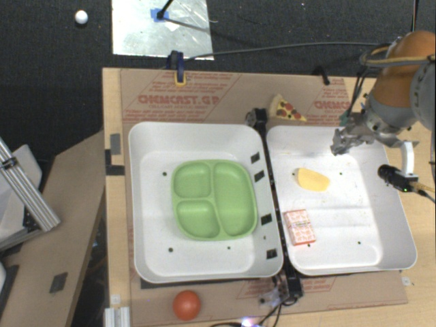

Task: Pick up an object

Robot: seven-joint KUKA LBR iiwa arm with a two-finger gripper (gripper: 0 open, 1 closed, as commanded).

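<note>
Nearest the camera, an orange ball sits on the brown board just outside the front wall of the left bin. Inside that bin lies a green divided plate, flat and roughly centred, with one long compartment on its right side and two smaller ones on its left. Beside it, the right bin holds two loose things: a small red-and-white box near the front left part of the floor, close to the wall shared with the other bin, and a yellow wedge-shaped piece farther back, well apart from the box. Behind the right bin's back left corner, a toy pizza slice rests on the board, outside both bins. Reaching in from the right, the grey arm with its orange band brings the gripper low over the back of the right bin, near its rear wall. It hangs just beyond and to the right of the yellow piece, not touching it, and nothing shows between its tips; whether the tool is spread or closed cannot be told from this angle. At the far back, a blue clamp grips the board's rear edge, and a small white ball lies on the dark surface at the upper left.
</note>
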